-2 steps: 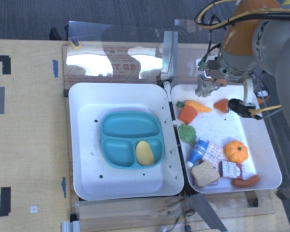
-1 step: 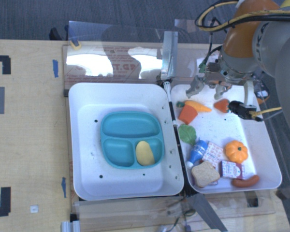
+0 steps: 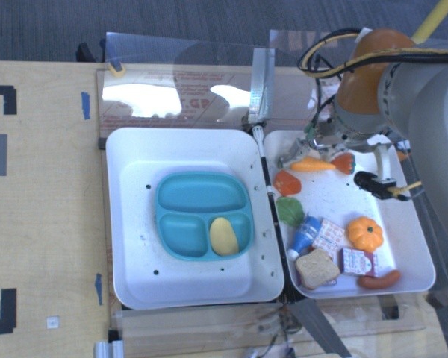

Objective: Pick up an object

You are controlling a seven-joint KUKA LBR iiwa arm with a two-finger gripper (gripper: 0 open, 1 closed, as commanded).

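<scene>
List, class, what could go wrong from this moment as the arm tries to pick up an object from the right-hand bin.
1. The gripper sits low at the bin's far end beside the carrot and a red-orange piece; it may nudge them instead of gripping.
2. The toys lie crowded: the pumpkin, bread slice and small cartons almost touch, so two might get caught together.

arm (image 3: 425, 95) cut off at right edge, gripper (image 3: 313, 146) perhaps partly hidden under wrist, jaws unclear
</scene>
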